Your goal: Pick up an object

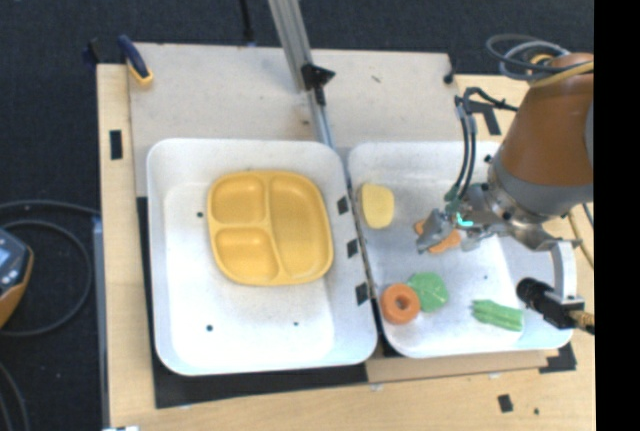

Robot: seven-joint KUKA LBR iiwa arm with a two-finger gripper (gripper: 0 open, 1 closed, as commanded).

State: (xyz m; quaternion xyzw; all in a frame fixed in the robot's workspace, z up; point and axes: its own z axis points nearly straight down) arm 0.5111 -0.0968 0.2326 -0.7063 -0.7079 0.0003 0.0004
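Note:
My gripper point(438, 233) hangs low over the middle of the right bin point(420, 164), reaching in from the right under the orange-banded wrist. A small orange piece point(447, 242) shows right at its tip; whether it is held is unclear. In the same bin lie a pale yellow lump point(377, 205) by the left wall, an orange ring point(401, 303) at the front, a light green piece point(431, 290) touching the ring, and a green elongated piece point(498, 315) at the front right.
The left bin point(180, 319) holds a yellow three-compartment plate point(270, 227). A slanted metal pole point(285, 9) rises from the back between the bins. A black fitting point(545, 302) sits at the right bin's front right rim.

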